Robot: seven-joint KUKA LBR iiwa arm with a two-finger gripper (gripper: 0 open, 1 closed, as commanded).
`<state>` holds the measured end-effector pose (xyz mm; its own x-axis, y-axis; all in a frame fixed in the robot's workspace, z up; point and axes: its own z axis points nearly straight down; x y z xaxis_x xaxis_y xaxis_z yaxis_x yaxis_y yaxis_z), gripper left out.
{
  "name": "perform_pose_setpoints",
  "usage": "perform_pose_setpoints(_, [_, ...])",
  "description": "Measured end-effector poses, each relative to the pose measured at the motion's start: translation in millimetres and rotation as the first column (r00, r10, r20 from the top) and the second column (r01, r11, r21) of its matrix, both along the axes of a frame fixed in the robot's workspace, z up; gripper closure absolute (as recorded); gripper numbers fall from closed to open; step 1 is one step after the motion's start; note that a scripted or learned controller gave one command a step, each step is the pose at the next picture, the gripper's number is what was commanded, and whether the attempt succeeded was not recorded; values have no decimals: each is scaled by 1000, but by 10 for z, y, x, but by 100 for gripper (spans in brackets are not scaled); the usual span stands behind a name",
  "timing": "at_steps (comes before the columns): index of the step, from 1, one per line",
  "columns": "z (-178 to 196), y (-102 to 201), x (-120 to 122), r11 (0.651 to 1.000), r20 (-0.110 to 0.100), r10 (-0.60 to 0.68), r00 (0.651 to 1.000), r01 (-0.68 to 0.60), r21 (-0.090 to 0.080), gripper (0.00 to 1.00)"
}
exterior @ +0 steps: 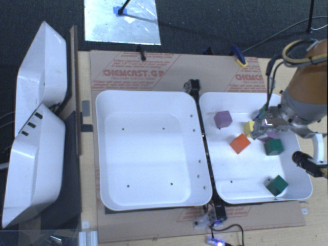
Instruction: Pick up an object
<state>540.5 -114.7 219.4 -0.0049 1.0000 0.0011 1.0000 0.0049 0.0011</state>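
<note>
In the camera view we see the gripper (262,127) low in the right bin (241,188), just beside a yellow block (249,127). Whether it pinches anything, we cannot tell. The block is partly hidden; we judge it light, stiff and smooth, best taken on two flat opposite sides. In the same bin lie a purple block (223,119), an orange block (240,143), and two green blocks, one near the gripper (273,147) and one at the front corner (277,185). The left bin (148,152) stands touching it.
</note>
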Motion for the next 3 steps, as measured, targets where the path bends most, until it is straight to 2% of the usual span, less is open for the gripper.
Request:
perform_pose_setpoints(2, [165,1015,105,1000,0,0,1000,0,0,100])
perform_pose_setpoints(3, [69,1597,239,1000,-1,0,1000,0,0,100])
